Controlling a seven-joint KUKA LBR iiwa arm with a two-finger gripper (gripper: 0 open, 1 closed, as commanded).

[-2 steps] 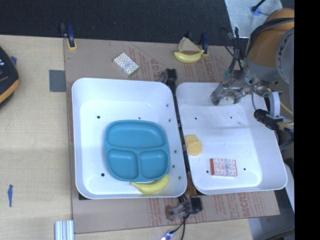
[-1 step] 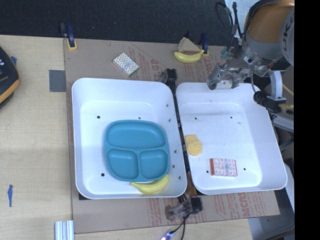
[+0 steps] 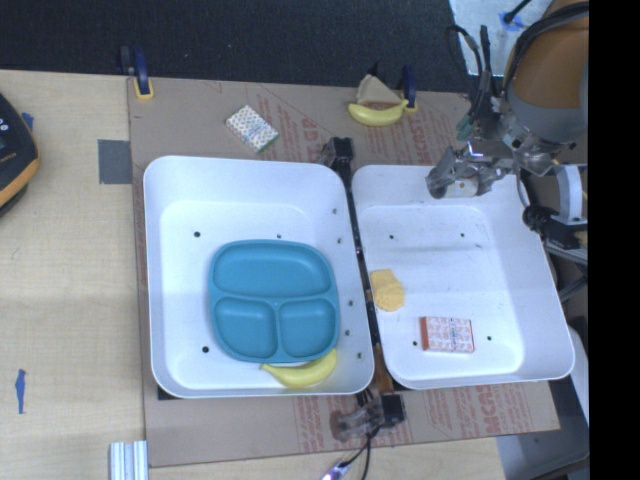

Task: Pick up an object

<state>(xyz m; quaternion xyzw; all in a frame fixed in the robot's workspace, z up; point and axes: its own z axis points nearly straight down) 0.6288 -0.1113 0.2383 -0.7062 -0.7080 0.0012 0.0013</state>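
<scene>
Item: clamp and cable fitting (image 3: 365,418) at the near bench edge, between the two bins.

Item: yellow banana (image 3: 302,371) — lies in the left bin (image 3: 165,268) against its near wall, long axis running left to right, touching the near rim of the blue divided plate (image 3: 272,299).

Item: small printed card packet (image 3: 446,334) — flat on the floor of the right bin (image 3: 545,298), toward its near side, long axis roughly left to right.

Item: round yellow piece (image 3: 386,291) — in the right bin, just beside the wall shared with the left bin, well apart from the packet.

Item: gripper (image 3: 462,180) — hangs over the far rim of the right bin, nothing visible between its fingers; whether they stand open or closed cannot be told from this angle.

Item: arm (image 3: 548,63) — grey with orange band, reaching in from the right at the far corner, wrist bent down toward the bin.

Relation for the coming move: both right-bin objects lie nearer the viewer than the gripper. The yellow piece sits toward the left-hand wall, the packet almost straight toward the near wall. Judged likeliest targets, since they share the bin the gripper overhangs.

Items beyond the bins: patterned square (image 3: 251,127), second banana (image 3: 378,111) on the cardboard at the far side.
</scene>
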